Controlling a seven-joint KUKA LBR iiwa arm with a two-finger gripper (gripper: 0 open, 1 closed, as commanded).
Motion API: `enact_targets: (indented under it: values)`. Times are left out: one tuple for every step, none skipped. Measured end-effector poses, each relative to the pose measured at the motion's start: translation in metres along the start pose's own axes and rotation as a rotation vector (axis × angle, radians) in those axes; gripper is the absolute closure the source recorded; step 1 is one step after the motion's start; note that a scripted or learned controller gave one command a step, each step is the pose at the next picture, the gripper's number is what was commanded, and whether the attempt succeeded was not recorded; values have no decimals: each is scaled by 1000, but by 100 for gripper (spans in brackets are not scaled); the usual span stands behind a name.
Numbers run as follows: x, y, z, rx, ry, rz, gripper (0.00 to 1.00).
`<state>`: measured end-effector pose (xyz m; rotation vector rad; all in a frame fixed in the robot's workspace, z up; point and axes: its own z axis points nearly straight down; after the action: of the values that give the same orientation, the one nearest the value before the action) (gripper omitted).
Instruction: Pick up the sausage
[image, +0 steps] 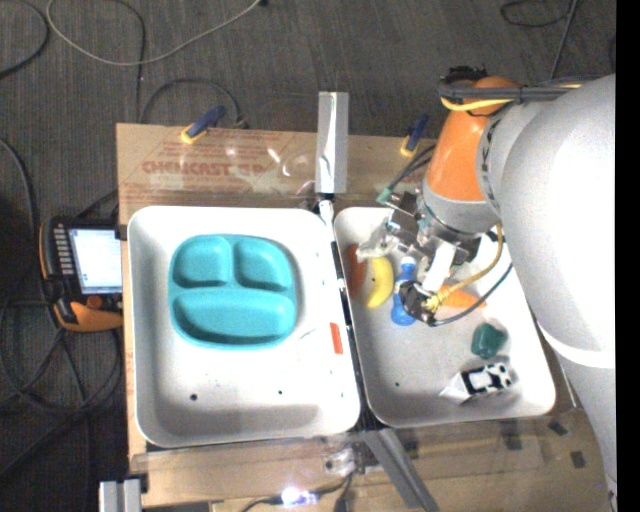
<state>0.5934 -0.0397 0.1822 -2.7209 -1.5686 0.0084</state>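
Since the sausage (353, 271) hugs the bin (452, 411) wall just past the banana (378, 283) from the gripper (390, 241), I'd descend lengthwise; I cannot tell its grip state.

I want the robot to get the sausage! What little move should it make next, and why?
Probably shift the gripper leftward in the view, toward the thin reddish-brown sausage that seems to lie along the left wall of the shallow white right bin. Right now the gripper hangs above the yellow banana beside it.
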Motion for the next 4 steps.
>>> enact_targets:
  values:
    - [24, -85, 0, 2, 0, 92, 0]
    - [53, -100, 1, 3, 0, 117, 0]
    - [74, -126, 0, 1, 0, 361, 0]
    - [79, -135, 29, -15, 24, 415, 0]
